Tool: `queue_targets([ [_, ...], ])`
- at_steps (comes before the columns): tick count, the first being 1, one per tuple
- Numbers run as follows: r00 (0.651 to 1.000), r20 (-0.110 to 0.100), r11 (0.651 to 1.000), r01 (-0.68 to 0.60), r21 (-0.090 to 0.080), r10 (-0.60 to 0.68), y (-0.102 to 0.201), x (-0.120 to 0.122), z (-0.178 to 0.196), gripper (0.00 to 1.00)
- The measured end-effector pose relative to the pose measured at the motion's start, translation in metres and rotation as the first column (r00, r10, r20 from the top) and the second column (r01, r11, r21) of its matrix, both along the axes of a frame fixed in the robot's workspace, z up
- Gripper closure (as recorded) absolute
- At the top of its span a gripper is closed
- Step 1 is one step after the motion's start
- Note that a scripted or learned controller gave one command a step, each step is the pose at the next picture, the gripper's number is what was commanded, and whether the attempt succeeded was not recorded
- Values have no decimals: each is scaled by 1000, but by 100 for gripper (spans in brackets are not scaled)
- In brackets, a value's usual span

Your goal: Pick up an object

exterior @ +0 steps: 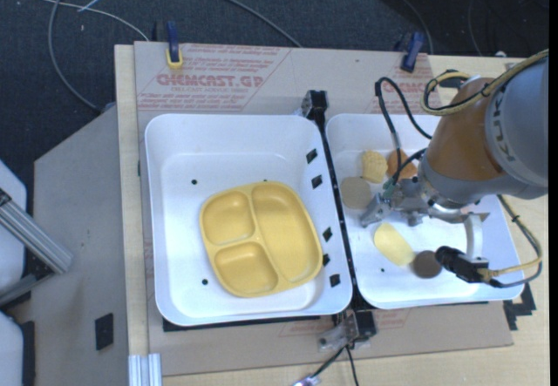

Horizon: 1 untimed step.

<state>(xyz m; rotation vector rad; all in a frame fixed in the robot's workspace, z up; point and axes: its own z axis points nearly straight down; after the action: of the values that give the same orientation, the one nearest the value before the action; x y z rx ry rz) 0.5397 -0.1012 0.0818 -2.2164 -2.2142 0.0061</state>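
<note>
I hang over the right bin (488,284), my gripper (384,204) low among the small things there — whether my fingers are spread or closed I cannot tell. A pale yellow oval piece (392,244) lies just below me, a dark brown round one (425,264) beside it. A grey-tan disc (355,193) sits to my left, a yellow knobbly piece (374,165) above it. The left bin (170,201) holds a yellow divided plate (259,238).

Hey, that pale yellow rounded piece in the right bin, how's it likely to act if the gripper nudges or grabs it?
The pale yellow piece looks smooth and rounded, so it may roll or slip aside when nudged. It seems small and probably light. It lies near the brown disc, which it might bump.
</note>
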Motion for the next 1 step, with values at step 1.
queue_targets([
  [1, 1000, 3, 1000, -1, 0, 1, 0, 0, 1, 0],
])
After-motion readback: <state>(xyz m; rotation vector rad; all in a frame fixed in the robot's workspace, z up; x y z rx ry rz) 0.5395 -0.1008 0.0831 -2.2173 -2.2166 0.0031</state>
